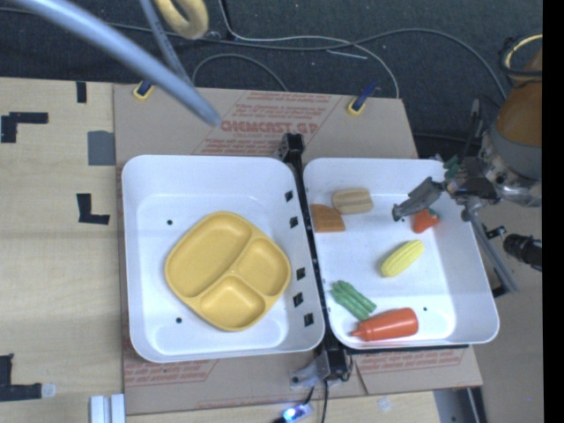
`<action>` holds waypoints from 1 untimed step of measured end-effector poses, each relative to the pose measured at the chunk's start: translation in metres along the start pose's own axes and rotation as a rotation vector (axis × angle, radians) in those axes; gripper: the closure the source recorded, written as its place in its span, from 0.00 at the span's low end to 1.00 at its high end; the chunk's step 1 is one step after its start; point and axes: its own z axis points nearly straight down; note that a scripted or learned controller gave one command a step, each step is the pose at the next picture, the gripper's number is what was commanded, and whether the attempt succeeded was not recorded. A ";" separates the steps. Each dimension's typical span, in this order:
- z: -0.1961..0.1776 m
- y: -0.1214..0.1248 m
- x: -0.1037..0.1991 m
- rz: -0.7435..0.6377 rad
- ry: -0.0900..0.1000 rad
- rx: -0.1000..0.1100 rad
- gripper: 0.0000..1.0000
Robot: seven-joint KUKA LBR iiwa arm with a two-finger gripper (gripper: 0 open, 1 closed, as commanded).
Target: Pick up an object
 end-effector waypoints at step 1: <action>-0.006 0.002 0.000 -0.003 -0.002 -0.010 0.00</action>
